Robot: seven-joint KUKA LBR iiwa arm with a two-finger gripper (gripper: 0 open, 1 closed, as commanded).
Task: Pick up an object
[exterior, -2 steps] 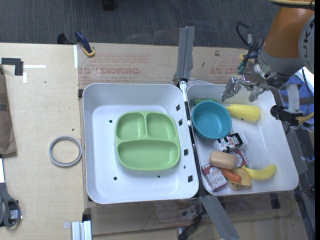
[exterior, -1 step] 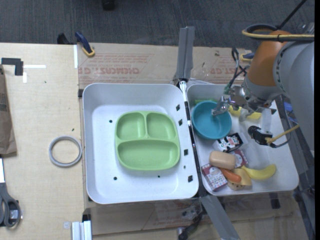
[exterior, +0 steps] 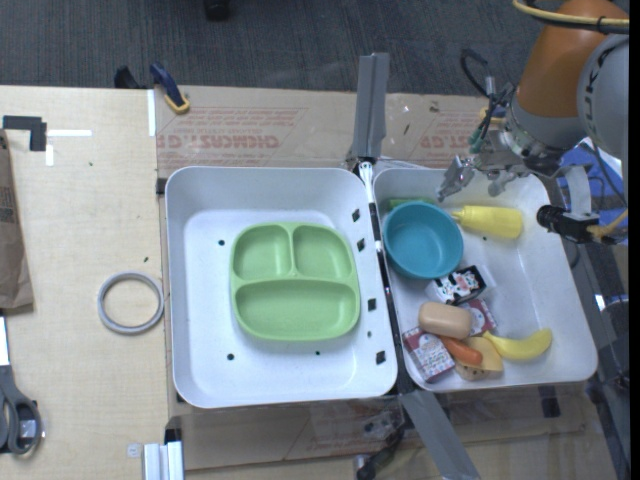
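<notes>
Heads up, the gripper (exterior: 462,176) is hanging over the back corner of the right bin (exterior: 560,278), and you can see its two fingers spread apart with nothing between them. So nothing is picked yet.

Closest candidates: the yellow corn-shaped toy (exterior: 490,221) lying just beside and below the fingers, and the blue bowl (exterior: 423,240) a bit further toward the divider. Everything else is bunched at the front of that bin: a little black-and-white packet (exterior: 459,285), a tan bread-roll thing (exterior: 444,320), a carrot (exterior: 462,351), a banana (exterior: 520,345) and a red-and-white packet (exterior: 430,356). The left bin (exterior: 190,298) has a green divided plate (exterior: 295,280) in it.

What I'd worry about if you drop straight down from here: the fingers sit close to the back wall, so one could clip the rim or land between the corn and the bowl and close on air. The corn is round and smooth-looking, so my guess is it rolls off a pinch that isn't centred. The bowl's rim is thin and could tip.

Hard to read: the fingertips blur into cables and the bin edge, so their height above the floor is anyone's guess. There's a green sliver behind the bowl that I can't identify.
</notes>
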